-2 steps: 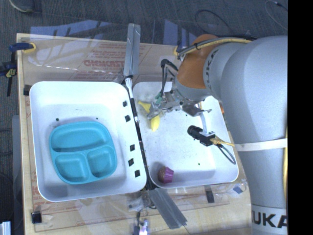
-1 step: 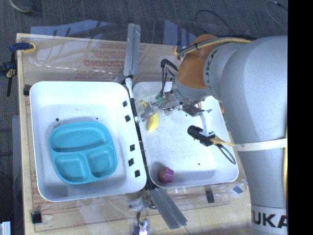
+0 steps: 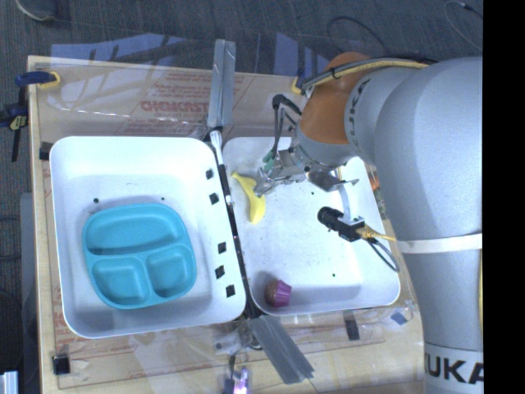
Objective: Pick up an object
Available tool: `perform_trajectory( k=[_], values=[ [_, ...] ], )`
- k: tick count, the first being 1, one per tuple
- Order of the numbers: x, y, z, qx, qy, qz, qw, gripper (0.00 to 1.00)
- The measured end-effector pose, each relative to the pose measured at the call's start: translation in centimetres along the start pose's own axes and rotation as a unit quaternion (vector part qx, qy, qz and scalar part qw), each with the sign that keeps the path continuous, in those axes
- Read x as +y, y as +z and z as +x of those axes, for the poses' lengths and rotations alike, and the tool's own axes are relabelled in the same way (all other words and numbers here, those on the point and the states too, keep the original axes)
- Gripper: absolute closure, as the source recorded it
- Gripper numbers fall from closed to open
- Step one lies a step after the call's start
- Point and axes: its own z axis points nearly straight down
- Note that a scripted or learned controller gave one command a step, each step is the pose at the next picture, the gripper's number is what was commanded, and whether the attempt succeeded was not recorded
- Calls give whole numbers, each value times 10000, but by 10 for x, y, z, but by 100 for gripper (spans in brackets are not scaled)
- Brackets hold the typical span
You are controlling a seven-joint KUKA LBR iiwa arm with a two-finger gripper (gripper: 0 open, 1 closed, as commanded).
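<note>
Tool [image 3: 267,177] low in right bin [image 3: 373,290], upper-left area, just beside banana [image 3: 251,197]. Finger state not discernible from this angle; nothing visibly pinched. Banana lying flat near bin's left wall, long axis running up-down in view with slight curve, upper end touching or nearly touching tool tip; bulk lying below and left of tool. Judged: a short shift down-left needed to centre on fruit, fingers closing across the narrow width. Purple cup [image 3: 279,293] near front wall, well apart. Blue tray [image 3: 139,253] in left bin [image 3: 70,167], beyond divider.
</note>
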Motion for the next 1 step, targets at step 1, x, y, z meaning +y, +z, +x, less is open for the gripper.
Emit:
perform_trajectory(
  k=[1],
  values=[
    [0, 1, 0, 3, -2, 9, 10000, 0]
  ],
)
